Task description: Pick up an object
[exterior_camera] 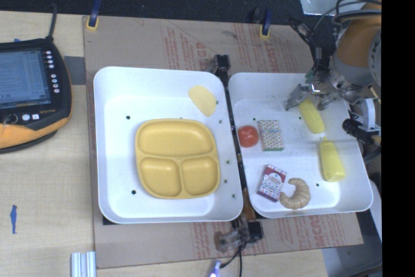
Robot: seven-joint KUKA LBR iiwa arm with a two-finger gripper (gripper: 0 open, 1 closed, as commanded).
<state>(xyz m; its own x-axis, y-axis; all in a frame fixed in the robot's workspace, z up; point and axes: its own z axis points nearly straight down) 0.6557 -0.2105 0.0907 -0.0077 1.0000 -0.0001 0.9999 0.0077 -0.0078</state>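
Inside left bin (110,139), yellow tray (176,157)

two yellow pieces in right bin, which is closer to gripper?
The upper corn cob, lying just below the gripper. The other yellow piece sits farther down the bin.

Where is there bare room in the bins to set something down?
Left white bin: bare floor left of the yellow three-compartment tray, and along the front. Right white bin: a patch between the patterned packet and yellow corn cob. Crowded near the gripper.
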